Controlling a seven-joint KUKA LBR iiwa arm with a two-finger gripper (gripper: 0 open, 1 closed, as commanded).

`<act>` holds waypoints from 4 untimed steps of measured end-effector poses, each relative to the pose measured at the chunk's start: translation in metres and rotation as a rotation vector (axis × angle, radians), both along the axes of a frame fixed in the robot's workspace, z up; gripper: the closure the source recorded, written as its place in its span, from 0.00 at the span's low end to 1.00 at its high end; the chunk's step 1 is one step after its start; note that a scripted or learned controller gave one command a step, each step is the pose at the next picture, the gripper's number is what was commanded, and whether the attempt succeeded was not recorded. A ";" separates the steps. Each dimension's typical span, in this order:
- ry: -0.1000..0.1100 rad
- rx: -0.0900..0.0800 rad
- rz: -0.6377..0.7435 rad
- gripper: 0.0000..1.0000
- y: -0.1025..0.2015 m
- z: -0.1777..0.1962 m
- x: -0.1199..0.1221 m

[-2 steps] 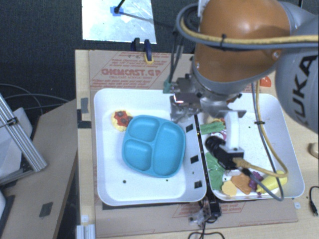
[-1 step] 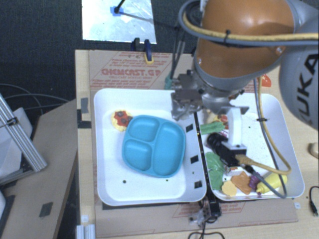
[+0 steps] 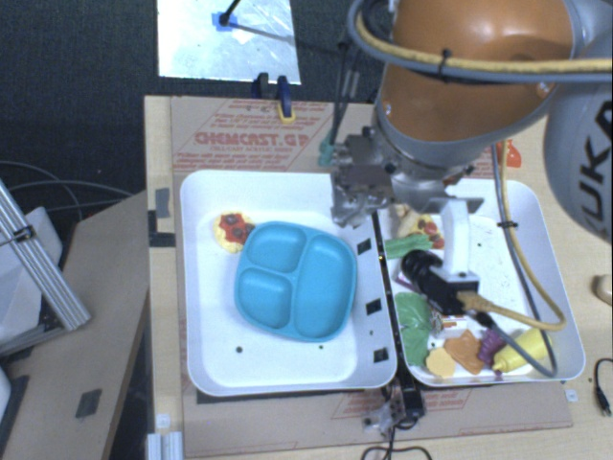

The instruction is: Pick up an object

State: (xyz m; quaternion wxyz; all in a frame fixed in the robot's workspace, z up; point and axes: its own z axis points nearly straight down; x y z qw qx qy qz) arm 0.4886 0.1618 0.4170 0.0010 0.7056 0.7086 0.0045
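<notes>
Camera view: the gripper (image 3: 356,202) hangs over the rim between the two bins, and its opening and contents cannot be told from here. The blue divided plate (image 3: 295,281) lies flat in the left bin (image 3: 206,353). It looks light, rigid and slick, so its raised rim seems the best hold.

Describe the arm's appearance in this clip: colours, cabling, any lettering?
The arm has a large rounded orange section set in grey housing, with black letters "UK" on the grey part at right. Grey hoses loop around the orange section. Below it sits a grey metal gripper block, and a yellowish cable trails over the right bin.
</notes>
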 end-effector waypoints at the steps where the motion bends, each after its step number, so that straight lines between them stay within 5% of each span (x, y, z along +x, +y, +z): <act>1: -0.002 0.002 0.002 1.00 0.000 0.011 0.001; 2: -0.004 0.003 0.004 1.00 0.000 0.022 0.001; 3: -0.006 -0.006 -0.010 1.00 -0.074 0.123 0.085; 4: 0.005 -0.007 -0.009 1.00 -0.133 0.118 0.117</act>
